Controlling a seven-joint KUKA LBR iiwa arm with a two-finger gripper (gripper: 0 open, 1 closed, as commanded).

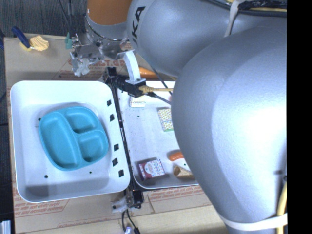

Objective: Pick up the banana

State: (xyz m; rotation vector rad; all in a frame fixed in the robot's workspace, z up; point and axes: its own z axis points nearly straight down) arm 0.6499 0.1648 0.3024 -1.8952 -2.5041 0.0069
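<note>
My grey arm [229, 111] looms closest, covering much of the right bin [146, 145]. My claw [80, 65] hangs past the left bin's [19, 130] far edge; its opening I can't tell. A blue divided tray [73, 136] sits left; I can't pick out the banana.

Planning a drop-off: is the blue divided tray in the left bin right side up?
Right side up. The blue tray lies flat in the left bin, its three compartments facing up with nothing in them.
</note>
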